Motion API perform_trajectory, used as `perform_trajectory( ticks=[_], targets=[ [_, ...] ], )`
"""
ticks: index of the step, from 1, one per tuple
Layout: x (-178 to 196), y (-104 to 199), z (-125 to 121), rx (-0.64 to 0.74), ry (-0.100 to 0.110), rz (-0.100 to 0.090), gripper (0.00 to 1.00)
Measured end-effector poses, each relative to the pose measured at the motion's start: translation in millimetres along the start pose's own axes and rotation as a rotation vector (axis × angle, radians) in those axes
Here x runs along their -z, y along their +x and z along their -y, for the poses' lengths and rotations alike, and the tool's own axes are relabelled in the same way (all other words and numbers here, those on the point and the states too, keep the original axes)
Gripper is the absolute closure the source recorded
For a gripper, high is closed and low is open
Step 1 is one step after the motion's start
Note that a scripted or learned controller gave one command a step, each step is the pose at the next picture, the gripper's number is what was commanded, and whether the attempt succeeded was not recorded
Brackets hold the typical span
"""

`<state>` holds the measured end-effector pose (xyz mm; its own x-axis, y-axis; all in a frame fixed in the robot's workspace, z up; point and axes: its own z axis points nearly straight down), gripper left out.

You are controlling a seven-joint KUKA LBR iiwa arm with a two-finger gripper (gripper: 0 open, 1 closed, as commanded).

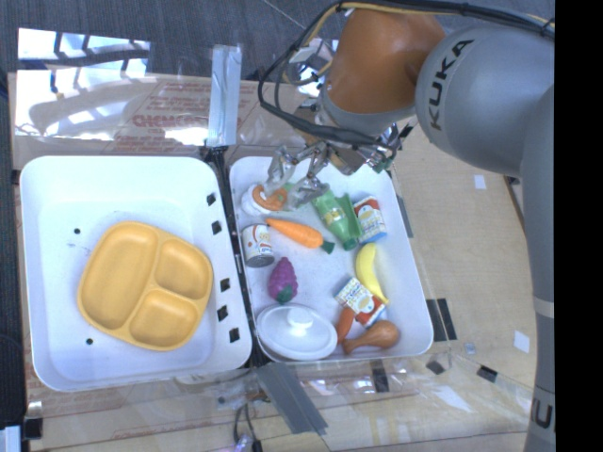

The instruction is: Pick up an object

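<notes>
**Gripper poised over the right bin's far end**

Though its jaws' state could not be told, the gripper (pixel 300 172) hung above the right bin (pixel 415 281); the carrot (pixel 294 234) lay just nearer the camera, long axis crosswise, beside a green bottle (pixel 336 218).
</notes>
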<state>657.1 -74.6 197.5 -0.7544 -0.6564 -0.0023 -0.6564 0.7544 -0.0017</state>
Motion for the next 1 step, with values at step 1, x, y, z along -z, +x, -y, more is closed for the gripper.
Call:
perform_trajectory(
  ticks=[1],
  targets=[
    [-25.3,16.5,19.0,0.078,-0.002,-0.002,1.0]
  ],
)
